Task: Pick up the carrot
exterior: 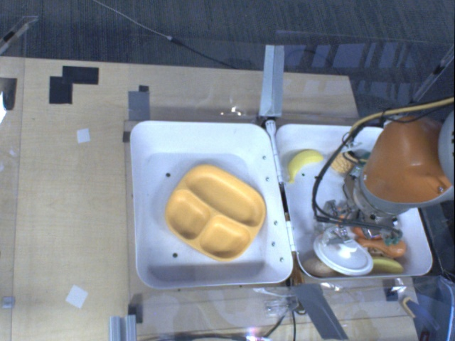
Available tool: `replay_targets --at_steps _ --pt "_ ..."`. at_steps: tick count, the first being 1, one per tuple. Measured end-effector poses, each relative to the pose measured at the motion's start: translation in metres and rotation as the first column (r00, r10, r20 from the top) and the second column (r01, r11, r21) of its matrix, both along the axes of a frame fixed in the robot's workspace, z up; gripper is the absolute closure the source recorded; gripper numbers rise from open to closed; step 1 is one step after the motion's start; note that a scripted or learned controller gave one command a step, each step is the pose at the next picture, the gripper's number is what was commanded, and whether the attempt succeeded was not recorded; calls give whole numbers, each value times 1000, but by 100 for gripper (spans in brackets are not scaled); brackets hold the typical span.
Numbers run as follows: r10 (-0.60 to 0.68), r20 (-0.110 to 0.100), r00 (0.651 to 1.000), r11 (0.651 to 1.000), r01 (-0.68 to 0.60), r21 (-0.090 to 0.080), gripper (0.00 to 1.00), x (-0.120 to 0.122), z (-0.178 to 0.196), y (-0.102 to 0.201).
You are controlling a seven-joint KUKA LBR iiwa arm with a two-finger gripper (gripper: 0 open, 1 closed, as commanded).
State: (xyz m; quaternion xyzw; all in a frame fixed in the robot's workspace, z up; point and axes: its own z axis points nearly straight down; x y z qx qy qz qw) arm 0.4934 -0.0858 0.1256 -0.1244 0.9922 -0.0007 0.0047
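Nearest the front edge of the right bin (425,261), at about 6 o'clock in it, a white round lid or dish (344,254) sits with a banana (387,265) just beside it toward 3 o'clock and a tan, rounded thing (318,266) peeking out at its 8 o'clock side; I can't tell what that last one is. Just above the banana lies the carrot (380,245), orange, stretched roughly 9 to 3 o'clock, touching or nearly touching the white lid. The gripper (353,222) hangs right over the carrot's 9 o'clock end, down low in the bin, but the wrist and cables cover it from here, so whether it is clenched or released I cannot tell. Above it rises the arm's orange band (405,162), filling the bin's 3 o'clock half. Farther back, at 11 o'clock in that bin, a yellow lemon-like fruit (306,163) rests against the dividing wall. In the left bin (149,190) 1 yellow tray (215,210) with 3 compartments lies tilted near the middle.
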Motion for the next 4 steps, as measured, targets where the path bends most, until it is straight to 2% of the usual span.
replay_targets --at_steps 1,2,3,4 --pt "129 9 992 992 -129 -6 100 44 120 -40" --pt "130 3 992 992 -130 -2 0 43 117 -38" --pt "76 10 997 997 -76 -5 0 27 5 -31" --pt "69 28 997 998 -68 -7 0 37 -32 -1"
